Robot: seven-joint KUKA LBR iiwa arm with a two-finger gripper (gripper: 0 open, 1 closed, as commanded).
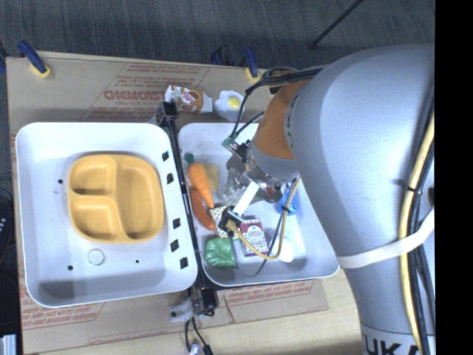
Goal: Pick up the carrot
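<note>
Just below the hand (230, 222) sits a green item (219, 251); beside it, a maroon packet (253, 237). Left of the hand, touching or nearly so, lies the carrot (199, 194). Beyond, a yellow tray (116, 197). Finger spread is too blurred to tell.

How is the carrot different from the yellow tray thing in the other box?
The carrot is orange, long and thin; the yellow tray is pale yellow, wide and squarish with rounded corners. The carrot lies in the right bin, crowded by other items near the gripper; the tray sits in the left bin with bare white around it. The tray is split into compartments; the carrot is one solid piece. Both lie flat.
</note>
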